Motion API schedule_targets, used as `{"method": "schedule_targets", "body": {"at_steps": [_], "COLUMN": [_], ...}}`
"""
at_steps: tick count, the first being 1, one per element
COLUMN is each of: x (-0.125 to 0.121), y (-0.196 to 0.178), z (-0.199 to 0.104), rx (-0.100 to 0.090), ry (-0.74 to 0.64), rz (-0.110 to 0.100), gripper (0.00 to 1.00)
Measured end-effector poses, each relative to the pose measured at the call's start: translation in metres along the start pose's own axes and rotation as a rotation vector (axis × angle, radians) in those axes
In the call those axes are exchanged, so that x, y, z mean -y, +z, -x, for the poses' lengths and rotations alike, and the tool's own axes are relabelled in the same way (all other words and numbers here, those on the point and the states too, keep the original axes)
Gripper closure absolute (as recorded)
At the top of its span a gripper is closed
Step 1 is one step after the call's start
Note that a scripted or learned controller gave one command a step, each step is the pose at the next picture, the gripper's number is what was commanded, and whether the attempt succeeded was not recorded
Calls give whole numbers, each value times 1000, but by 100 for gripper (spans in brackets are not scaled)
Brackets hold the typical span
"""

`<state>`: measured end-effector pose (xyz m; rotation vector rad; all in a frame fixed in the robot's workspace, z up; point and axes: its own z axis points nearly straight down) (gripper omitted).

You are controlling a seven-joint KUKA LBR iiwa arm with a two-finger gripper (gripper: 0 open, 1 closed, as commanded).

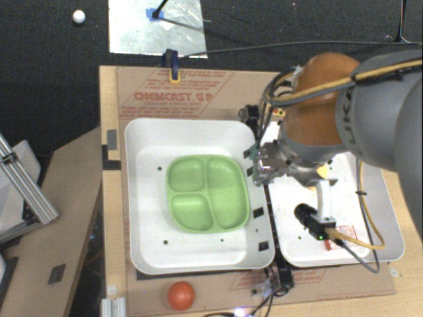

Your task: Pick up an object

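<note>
Brown cardboard is covering the surface [192,91], and the white left bin [142,177] and white right bin [377,236] are sitting on it side by side. The grey arm [383,111], with its orange band [324,98], is reaching in from 3 o'clock and hanging over the right bin, hiding much of that bin's floor.

The green divided plate [208,193] is lying flat in the middle of the left bin, its compartments facing up. The end effector [263,162] is pointing down at the seam between the two bins, just beside the plate's 2 o'clock corner. The wrist is covering it, so I cannot tell whether it is wide or narrow.

A crinkled silver sheet [155,18] is lying at 12 o'clock beyond the cardboard. A blue clamp [172,65] is gripping the cardboard's far edge. An orange ball [180,296] is resting at 6 o'clock, outside the left bin. A small white ball [79,16] is sitting at 11 o'clock on the dark ground.
</note>
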<state>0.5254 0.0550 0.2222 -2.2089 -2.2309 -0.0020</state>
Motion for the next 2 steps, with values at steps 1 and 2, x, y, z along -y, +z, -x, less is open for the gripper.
{"method": "schedule_targets", "body": {"at_steps": [1, 2], "x": [13, 12], "y": [7, 6], "z": [-48, -45], "rx": [0, 2], "ry": [0, 6], "rz": [0, 1], "gripper": [100, 0]}}
